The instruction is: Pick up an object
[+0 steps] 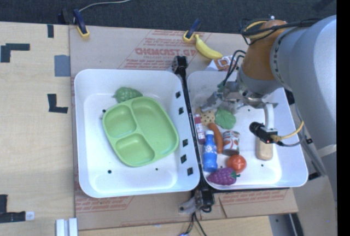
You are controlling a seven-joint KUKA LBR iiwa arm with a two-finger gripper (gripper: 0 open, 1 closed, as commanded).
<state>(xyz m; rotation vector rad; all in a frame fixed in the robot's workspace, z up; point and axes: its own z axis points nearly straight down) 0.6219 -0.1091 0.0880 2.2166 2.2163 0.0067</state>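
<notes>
The left bin (87, 120) is largely taken up by a green tray (140, 130), with bare floor along its lower edge. The right bin (290, 166) is crowded along its left side by a blue bottle (210, 154), tomato (237, 163) and grapes (222, 176); its lower right is left open.

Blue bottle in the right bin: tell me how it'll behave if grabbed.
The blue bottle lies on its side, so its round body may roll. It looks like smooth, light plastic, probably slippery. The carrot and can alongside could get nudged.
</notes>
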